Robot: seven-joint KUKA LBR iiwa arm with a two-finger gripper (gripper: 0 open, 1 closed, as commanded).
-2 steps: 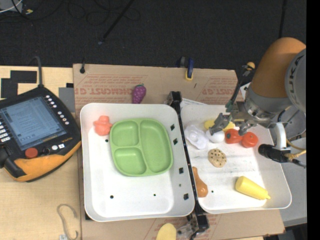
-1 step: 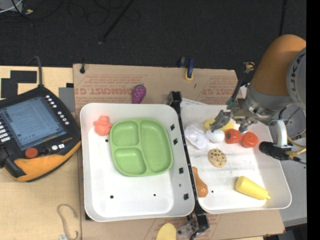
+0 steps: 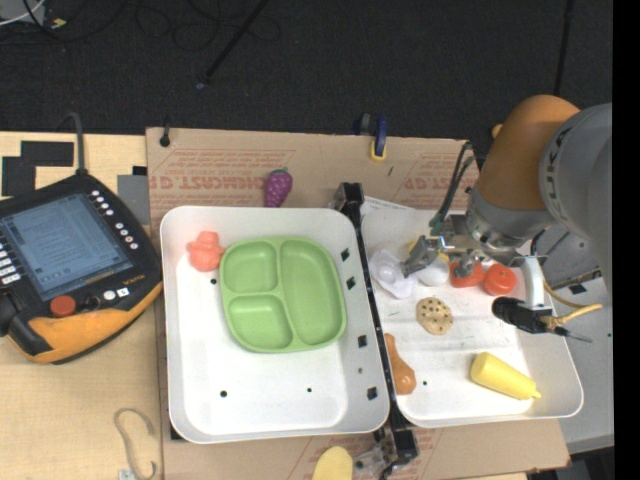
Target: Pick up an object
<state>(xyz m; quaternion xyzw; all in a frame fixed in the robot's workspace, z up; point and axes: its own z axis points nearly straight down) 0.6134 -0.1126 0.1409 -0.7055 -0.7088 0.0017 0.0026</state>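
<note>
My gripper (image 3: 438,258) hangs low over the back of the right bin (image 3: 560,398), the arm coming in from the right. Just left of it lies a white object (image 3: 390,272). A red-orange object (image 3: 487,274) sits right beside it on the right, partly hidden by the wrist. A brown speckled cookie (image 3: 433,314) lies a little in front of the gripper. Further forward are a yellow wedge-shaped object (image 3: 503,376) and a brown-orange piece (image 3: 400,368) by the bin's left wall.
The left bin (image 3: 260,408) holds a green divided plate (image 3: 282,295) and a pink-orange toy (image 3: 204,252) at its back left. A purple item (image 3: 278,186) lies behind the bins, a yellow object (image 3: 334,463) in front. A teach pendant (image 3: 70,258) sits far left.
</note>
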